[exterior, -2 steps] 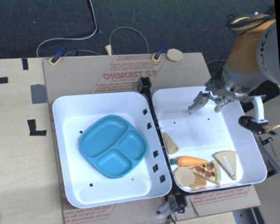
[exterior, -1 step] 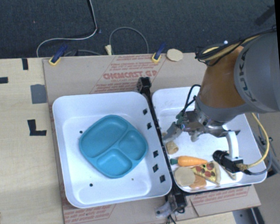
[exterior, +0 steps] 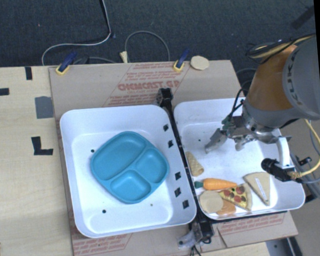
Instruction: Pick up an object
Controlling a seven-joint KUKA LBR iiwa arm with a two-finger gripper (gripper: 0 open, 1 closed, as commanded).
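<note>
We found the bench (exterior: 20, 181) bearing a brown cardboard sheet (exterior: 145, 81); two shallow white bins sat side by side upon that sheet. The left bin (exterior: 81, 215) carried a blue divided plate (exterior: 130, 166) near its middle, tilted askew to the bin's walls; the right bin (exterior: 291, 199) carried the toy foods, all gathered along its near edge and its left wall. A carrot (exterior: 219, 184) lay across the bin's near half; just below it, a pizza slice (exterior: 237, 197) rested against a round tan biscuit-like piece (exterior: 210, 202); a wedge-shaped sandwich (exterior: 259, 188) lay in the near right corner, just beside the pizza slice. A small tan piece (exterior: 194, 164) lay against the left wall, apart from the others. The arm (exterior: 282, 89), grey with its orange band, reached in over the right bin's right edge; the gripper (exterior: 226, 138) hung over the bare middle of that bin, well apart from the carrot and the sandwich; its fingers (exterior: 213, 143) stood apart, with nothing seen between them. Beyond the far edge of the cardboard, a pale disc (exterior: 200, 62) lay near the clamps; cables (exterior: 106, 23) trailed over the dark floor behind.
</note>
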